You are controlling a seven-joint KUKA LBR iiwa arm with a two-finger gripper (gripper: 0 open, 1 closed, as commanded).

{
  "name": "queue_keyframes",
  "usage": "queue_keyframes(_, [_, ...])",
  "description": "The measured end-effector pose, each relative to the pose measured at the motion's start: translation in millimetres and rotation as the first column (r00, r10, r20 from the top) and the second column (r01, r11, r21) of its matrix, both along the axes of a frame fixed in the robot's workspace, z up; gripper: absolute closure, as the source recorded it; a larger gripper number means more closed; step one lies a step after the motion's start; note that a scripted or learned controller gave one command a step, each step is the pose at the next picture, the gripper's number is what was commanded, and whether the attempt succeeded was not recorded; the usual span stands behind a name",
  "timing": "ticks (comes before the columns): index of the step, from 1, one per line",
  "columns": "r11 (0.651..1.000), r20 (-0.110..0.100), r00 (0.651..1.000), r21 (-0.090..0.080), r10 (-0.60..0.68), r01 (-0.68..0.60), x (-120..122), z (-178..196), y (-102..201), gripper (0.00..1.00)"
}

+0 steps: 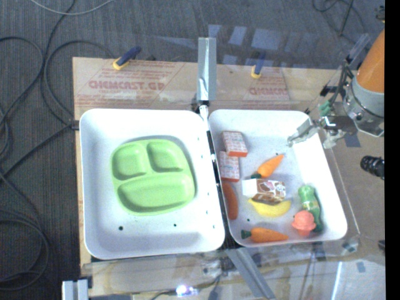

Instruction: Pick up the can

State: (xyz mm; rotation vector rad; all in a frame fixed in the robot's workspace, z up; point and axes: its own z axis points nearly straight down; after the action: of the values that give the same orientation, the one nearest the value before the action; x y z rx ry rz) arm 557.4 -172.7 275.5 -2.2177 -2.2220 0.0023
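Observation:
The can (267, 190) lies on its side in the middle of the right bin (334, 186). It has a brown and white label, its pale end faces left, and it rests against a yellow banana (273, 209). My gripper (310, 134) hangs over the bin's far right corner, up and to the right of the can and well apart from it. Its fingers stand open with nothing between them; one pale fingertip (292, 139) points down-left toward an orange carrot (270, 165).
Two red and white boxes (232, 144) (229, 165) and a red sausage (231, 202) line the right bin's left wall. A green item (307, 199), a pink fruit (304, 222) and a second carrot (265, 235) lie near its front. The left bin (94, 217) holds a green divided plate (153, 175).

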Motion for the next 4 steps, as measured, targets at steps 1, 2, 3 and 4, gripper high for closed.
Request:
queue_keyframes(1, [0.988,-0.002,0.988,0.0,-0.155,0.155,-39,-115,10,0.0])
queue_keyframes(2, [0.999,0.002,0.999,-0.001,-0.041,0.041,-20,1,11,0.0])
queue_keyframes(3, [1.0,-0.002,1.0,0.002,-0.011,0.011,-69,-131,26,0.0])
queue_keyframes(4, [0.999,0.013,0.999,-0.004,-0.041,0.041,-66,-186,37,0.0])
